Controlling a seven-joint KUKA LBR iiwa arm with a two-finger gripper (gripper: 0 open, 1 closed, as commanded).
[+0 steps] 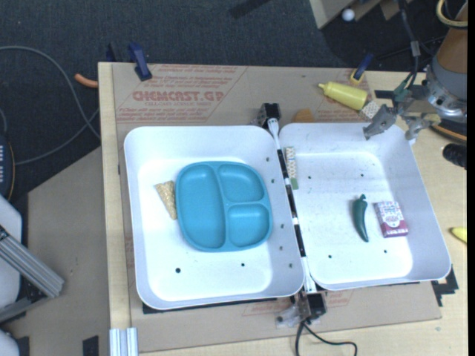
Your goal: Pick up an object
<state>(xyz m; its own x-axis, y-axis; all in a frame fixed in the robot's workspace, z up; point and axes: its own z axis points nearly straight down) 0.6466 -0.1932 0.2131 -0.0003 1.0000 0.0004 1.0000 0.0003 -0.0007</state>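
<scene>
**Gripper poised over far corner of right bin, nothing in its grasp**

The grey arm reaches in from the upper right of the scene, its orange band [454, 50] visible above the wrist, and ends in a gripper [395, 122] hanging over the far right corner of the right bin [334, 265]. Its two fingers are spread apart, one fingertip [377, 122] angled out to the left over the bin's far rim and the other pointing down at the right, with nothing between them.

In the right bin, a dark green pepper [361, 216] lies on the floor right of centre, its length running near to far. Just beside it on the right is a small red and white packet [390, 219], close to the pepper but apart from it. Both sit well nearer the camera than the gripper, with open white floor between.

The left bin [148, 273] holds a blue divided plate [223, 205] with three compartments, filling the middle of the bin. A tan wafer-like piece [166, 196] lies at the plate's left edge, partly tucked against it.

Along the seam where the bins meet, a small pale patterned strip [290, 163] rests at the far end. Beyond the bins, on the cardboard-topped bench [185, 95], a yellow squeeze bottle [344, 93] lies on its side, just left of the gripper and outside the bin.
</scene>
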